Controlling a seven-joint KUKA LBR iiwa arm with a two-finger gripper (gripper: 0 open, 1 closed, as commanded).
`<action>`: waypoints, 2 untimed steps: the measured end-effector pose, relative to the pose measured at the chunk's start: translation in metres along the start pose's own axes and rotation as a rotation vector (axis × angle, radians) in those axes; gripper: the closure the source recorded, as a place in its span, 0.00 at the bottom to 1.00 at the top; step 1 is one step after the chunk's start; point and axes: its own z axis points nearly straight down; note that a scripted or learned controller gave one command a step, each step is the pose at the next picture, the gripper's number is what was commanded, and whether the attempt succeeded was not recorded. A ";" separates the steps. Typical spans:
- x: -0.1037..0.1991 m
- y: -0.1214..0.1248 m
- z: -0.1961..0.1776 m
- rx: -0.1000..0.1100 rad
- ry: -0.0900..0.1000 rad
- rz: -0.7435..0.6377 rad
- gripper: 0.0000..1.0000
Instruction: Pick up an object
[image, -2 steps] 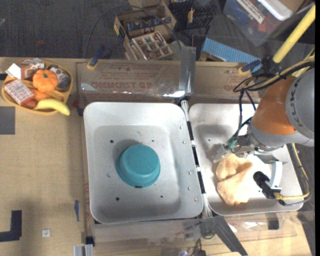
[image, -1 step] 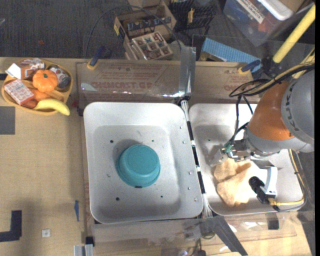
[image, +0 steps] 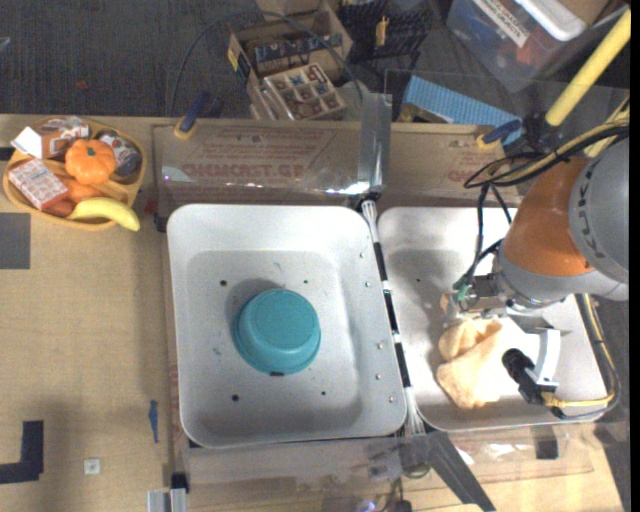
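In the right bin (image: 420, 240) lies a pale tan, crumpled soft object (image: 470, 368), towards the front of the bin. My gripper (image: 466, 299) hangs low over that object's far edge, and the grey arm with its orange band (image: 545, 235) reaches in from the right. Whether the gripper touches the tan object, I cannot make out. A teal bowl (image: 278, 330) rests upside down in the middle of the left bin (image: 200, 250), well away from the gripper.
A basket (image: 20, 185) with a small pumpkin, a banana and boxes sits on the bench at the far left. A cardboard wall (image: 260, 160) runs behind both bins. The two bins meet at a raised rim (image: 385, 300).
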 end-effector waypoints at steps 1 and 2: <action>0.033 0.011 -0.115 0.014 0.006 -0.214 1.00; 0.043 0.033 -0.084 0.016 0.007 -0.258 1.00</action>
